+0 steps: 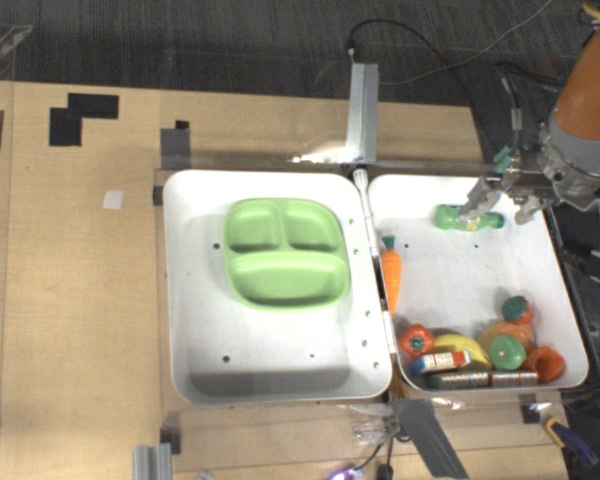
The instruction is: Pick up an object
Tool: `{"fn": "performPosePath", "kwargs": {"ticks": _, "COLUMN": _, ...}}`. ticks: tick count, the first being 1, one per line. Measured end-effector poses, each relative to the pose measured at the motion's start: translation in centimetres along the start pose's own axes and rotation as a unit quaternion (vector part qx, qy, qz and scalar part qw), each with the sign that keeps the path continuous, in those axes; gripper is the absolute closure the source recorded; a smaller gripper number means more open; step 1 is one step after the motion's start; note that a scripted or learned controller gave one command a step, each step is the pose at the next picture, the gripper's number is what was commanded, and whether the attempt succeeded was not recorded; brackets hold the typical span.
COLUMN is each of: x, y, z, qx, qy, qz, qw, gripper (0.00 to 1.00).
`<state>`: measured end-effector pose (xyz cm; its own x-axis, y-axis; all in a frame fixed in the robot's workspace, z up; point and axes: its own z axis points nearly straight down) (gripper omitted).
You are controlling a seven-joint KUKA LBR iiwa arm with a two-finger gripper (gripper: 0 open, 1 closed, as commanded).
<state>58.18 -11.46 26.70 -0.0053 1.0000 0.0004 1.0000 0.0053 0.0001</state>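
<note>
the pincer (495, 200) sits at about one o'clock in the right bin (570, 303), right over the small green toy (467, 218). its two grey fingers look spread apart, one near the toy's middle and one off to the three o'clock side, and the toy is not clearly between them, so it looks open and not holding anything. i think this is the reaching step, with the grab not done yet. next the pincer likely has to line up over the toy, come down around it and squeeze, then lift. the green toy is long and lumpy, lying flat on the white floor, with a bit of yellow near its three o'clock end. it lies alone, well apart from the other toys. at nine o'clock of the bin lies an orange carrot (391, 277) by the wall. at six o'clock there is a pile of toy food (480, 351). the left bin (195, 298) holds a green tray (285, 251).
</note>
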Motion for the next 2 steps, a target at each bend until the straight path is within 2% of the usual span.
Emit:
{"fn": "performPosePath", "kwargs": {"ticks": 1, "x": 1.3, "y": 5.3, "z": 7.9, "qx": -0.001, "qy": 0.0, "qz": 0.032, "qw": 0.9995, "gripper": 0.0}}
{"fn": "performPosePath", "kwargs": {"ticks": 2, "x": -0.3, "y": 8.8, "z": 12.4, "qx": -0.002, "qy": 0.0, "qz": 0.044, "qw": 0.999, "gripper": 0.0}}
